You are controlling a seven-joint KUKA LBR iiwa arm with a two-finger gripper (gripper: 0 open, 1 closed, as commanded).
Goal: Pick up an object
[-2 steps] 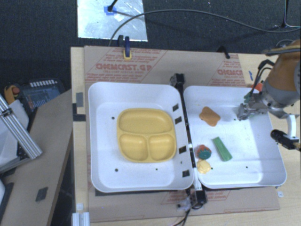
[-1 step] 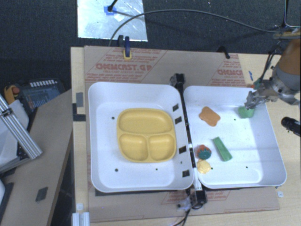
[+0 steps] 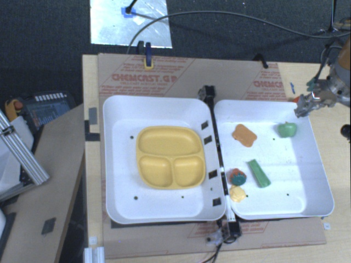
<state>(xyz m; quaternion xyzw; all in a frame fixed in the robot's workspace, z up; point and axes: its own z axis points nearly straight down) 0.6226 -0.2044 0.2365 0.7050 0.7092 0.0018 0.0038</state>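
The right bin [image 3: 307,201] holds an orange piece [image 3: 244,135], a small green round object [image 3: 287,129], a green stick-shaped block [image 3: 258,173], a red and teal item [image 3: 238,176] and a small yellow piece [image 3: 237,194]. My gripper [image 3: 303,110] hangs over the bin's far right corner, just up and right of the green round object, apart from it. Nothing shows between its fingers.
The left bin [image 3: 118,147] carries a yellow divided tray [image 3: 170,156]. A black divider with clips [image 3: 215,152] runs between the bins. Cables cross the dark floor behind, and a metal plate [image 3: 130,14] lies at the back.
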